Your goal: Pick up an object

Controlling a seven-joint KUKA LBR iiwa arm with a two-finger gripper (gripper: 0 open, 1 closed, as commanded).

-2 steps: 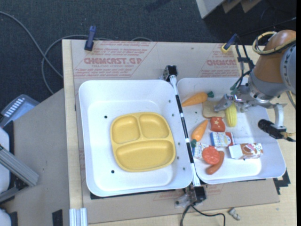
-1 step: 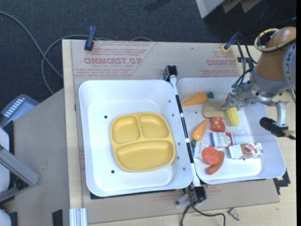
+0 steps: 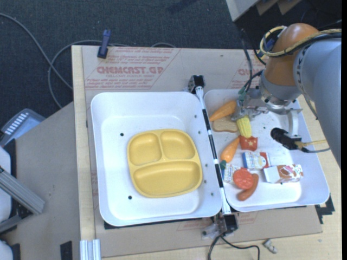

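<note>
Corn cob [image 3: 244,127] upright in frame beneath arm; jaws' state unclear.

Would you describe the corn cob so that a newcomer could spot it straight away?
Look in the right bin, near its upper left, just below the gripper. The corn cob is the short yellow piece above a small red item; unlike the orange carrots, it is bumpy.

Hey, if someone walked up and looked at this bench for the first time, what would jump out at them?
Probably the yellow divided tray, lying alone in the left bin. Next, the jumble of toy food in the right bin: a corn cob, two carrots, a tomato and small cartons. Above that bin's far end hangs the grey arm with its orange band.
</note>
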